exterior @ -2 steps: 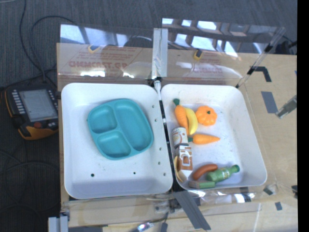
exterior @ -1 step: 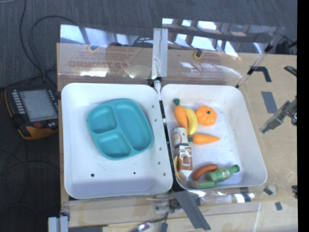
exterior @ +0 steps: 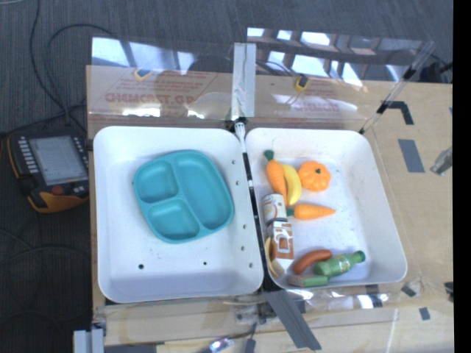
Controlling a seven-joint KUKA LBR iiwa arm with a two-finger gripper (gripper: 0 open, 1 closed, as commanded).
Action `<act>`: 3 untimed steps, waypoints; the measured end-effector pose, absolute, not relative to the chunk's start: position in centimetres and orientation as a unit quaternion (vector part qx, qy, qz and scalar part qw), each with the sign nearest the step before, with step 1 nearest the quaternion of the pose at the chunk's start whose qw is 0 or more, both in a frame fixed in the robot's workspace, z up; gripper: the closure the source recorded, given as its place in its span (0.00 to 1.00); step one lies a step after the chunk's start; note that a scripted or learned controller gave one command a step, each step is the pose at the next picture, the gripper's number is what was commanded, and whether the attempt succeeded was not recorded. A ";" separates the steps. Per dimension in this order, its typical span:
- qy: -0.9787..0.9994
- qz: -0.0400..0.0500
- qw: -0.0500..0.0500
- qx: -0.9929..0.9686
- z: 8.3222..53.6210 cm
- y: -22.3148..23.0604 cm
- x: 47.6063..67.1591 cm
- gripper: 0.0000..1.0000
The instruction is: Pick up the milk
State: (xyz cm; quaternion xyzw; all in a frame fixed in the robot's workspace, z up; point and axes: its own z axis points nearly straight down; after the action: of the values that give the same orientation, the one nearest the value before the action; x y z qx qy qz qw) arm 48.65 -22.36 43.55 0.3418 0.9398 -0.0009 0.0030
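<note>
We see the small brown-and-white milk carton lying flat on its side in the right-hand white bin, hard against that bin's left wall, its length running from its upper end towards the near edge.

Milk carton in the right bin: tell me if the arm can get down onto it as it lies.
Probably yes from above: nothing lies on the milk carton. But it hugs the bin's left wall, with a can and sausage close by, leaving little finger room.
</note>
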 end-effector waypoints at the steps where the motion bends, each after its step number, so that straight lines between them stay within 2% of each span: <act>1: 0.961 -0.001 0.003 0.277 43.5 -22.3 50.3 1.00; 2: 0.995 -0.001 0.002 0.097 36.2 -22.4 48.5 1.00; 3: 1.000 -0.001 0.001 0.026 30.9 -22.3 48.5 1.00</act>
State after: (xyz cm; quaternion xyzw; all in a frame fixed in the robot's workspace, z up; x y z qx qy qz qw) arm 48.53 -22.32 30.93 0.0257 0.9997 -0.0011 0.0015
